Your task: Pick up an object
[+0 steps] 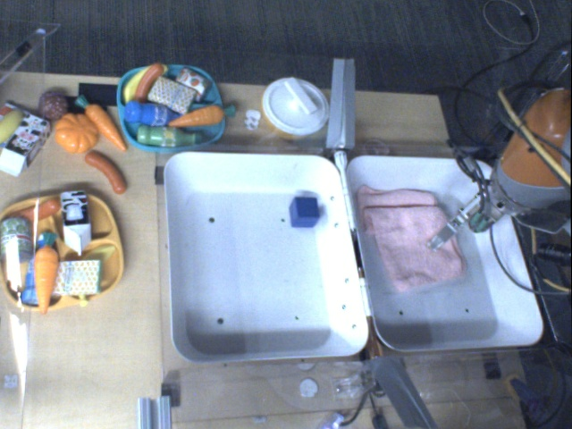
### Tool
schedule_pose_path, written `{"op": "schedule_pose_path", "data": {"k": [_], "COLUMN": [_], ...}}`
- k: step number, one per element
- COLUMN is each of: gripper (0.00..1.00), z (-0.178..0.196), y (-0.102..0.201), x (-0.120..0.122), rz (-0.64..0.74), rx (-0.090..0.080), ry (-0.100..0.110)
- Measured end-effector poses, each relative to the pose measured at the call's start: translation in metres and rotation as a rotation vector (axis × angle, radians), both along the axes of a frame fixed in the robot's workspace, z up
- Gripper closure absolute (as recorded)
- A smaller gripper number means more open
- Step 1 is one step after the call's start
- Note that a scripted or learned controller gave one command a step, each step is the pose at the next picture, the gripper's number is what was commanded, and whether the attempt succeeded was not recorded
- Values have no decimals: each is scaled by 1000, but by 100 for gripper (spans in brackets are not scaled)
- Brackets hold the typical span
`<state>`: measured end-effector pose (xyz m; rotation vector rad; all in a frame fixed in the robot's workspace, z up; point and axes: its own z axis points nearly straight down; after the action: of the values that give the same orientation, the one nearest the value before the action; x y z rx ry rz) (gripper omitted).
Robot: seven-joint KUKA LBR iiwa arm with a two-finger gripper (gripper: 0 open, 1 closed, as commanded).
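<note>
pink cloth (409, 236) lay flat in the right bin (509, 333); the gripper (444, 237), its opening impossible to judge, hung at the cloth's right edge. risk: limp fabric could slip free.

Both bins (259, 172) were white; the left one held a solid dark blue block (305, 210), the right a pale pink cloth (411, 237). The arm (536, 150) was grey with an orange band. On the tan bench (134, 311) sat a blue bowl (170, 137), a yellow tray (107, 248), orange toy carrots (107, 125) and a white lidded cup (297, 104).
</note>
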<state>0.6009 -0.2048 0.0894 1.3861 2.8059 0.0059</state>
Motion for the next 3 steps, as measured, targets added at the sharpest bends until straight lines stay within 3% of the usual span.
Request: {"op": "schedule_pose_path", "data": {"k": [1,2,3], "gripper": [100,100,100], "z": [13,63,85], "y": [2,55,71], "x": [3,36,55], "rz": [0,33,154], "rx": [1,1,-1], "ry": [-7,6,6]}}
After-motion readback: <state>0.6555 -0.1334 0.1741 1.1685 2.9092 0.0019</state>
